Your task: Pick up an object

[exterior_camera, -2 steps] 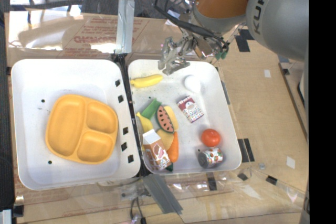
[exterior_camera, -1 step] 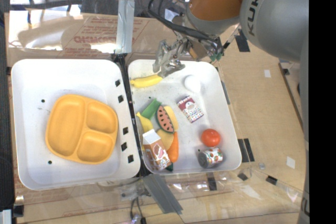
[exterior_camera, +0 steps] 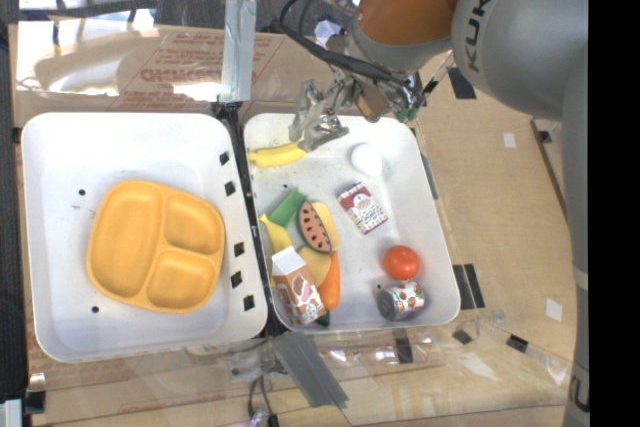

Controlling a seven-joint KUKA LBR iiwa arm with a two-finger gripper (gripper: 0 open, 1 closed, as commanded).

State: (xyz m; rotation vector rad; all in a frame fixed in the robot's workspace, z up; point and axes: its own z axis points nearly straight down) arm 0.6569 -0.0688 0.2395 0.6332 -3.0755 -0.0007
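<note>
The arm reaches in from the right, its gripper (exterior_camera: 318,120) hanging over the far edge of the right bin (exterior_camera: 432,215); whether it is grasping anything cannot be told. Just beside it, a banana (exterior_camera: 277,155) lies at the bin's far left corner, long axis along the far edge. Nearer lie a watermelon slice (exterior_camera: 316,227), carton (exterior_camera: 363,208), tomato (exterior_camera: 402,262) and can (exterior_camera: 401,300). A yellow tray (exterior_camera: 155,245) sits in the left bin (exterior_camera: 50,165).

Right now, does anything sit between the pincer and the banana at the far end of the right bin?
Nothing visible does. The pincer hangs at the right bin's far edge, just above the banana, which lies apart from the white egg.
</note>
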